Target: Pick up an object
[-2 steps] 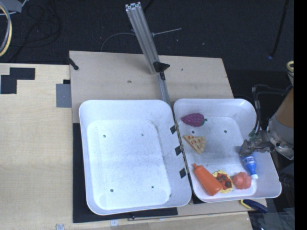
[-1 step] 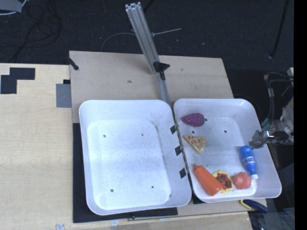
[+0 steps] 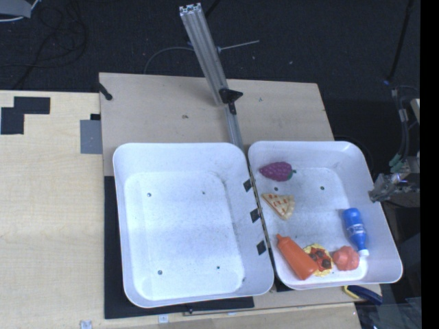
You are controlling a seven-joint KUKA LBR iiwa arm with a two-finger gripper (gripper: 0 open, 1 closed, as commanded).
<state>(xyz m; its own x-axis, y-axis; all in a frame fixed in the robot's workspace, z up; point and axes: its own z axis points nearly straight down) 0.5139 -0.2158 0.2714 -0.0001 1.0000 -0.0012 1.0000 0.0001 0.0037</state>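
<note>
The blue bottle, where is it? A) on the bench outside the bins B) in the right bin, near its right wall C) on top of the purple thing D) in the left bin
B: the blue bottle lies in the right bin, close to its right wall, far from the purple item.

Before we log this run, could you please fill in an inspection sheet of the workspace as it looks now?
Surface: bench bearing left bin and right bin, side by side.
Job's things: in the right bin, purple grapes, waffle wedge, blue bottle, orange carrot, red tomato, a small yellow-red piece.
Clutter: nothing seen.
Grippers: gripper beyond the right bin's right rim, not over the objects.
Cables: loose cables on the dark floor.
Surroundings: slanted metal rail; wooden panel at left.
</note>
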